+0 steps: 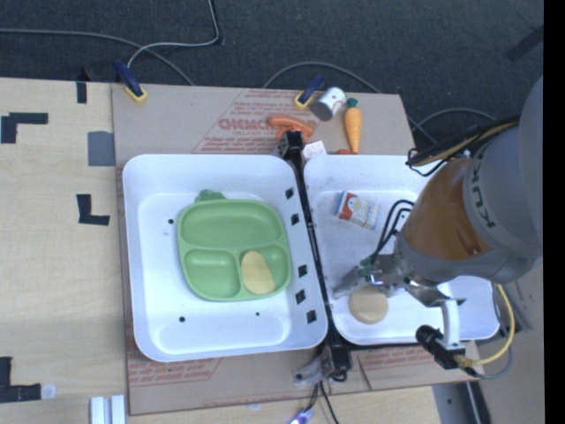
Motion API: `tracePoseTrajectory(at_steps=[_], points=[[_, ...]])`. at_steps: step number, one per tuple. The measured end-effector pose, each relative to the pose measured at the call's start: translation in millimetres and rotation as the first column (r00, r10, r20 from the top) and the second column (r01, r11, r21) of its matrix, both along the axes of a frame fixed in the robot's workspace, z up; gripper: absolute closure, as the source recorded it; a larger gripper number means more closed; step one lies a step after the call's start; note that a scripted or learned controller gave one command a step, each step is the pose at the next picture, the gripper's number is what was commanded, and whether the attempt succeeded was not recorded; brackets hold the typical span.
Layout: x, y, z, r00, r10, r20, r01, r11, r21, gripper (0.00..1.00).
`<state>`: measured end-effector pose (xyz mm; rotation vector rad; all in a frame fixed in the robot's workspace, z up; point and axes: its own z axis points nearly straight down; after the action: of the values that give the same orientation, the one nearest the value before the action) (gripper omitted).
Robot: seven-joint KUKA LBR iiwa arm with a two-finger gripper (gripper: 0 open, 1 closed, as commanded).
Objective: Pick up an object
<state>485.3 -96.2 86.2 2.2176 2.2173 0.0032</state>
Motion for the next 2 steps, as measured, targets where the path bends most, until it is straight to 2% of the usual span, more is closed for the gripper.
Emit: tracePoseTrajectory(at_steps=[1,2], points=[[79,17,99,1.000,0.002,-0.002,-0.002,1.000,0.001,0.00],[117,-10,0,1.000,0.002,-0.001,-0.002,1.000,0.000,0.00]])
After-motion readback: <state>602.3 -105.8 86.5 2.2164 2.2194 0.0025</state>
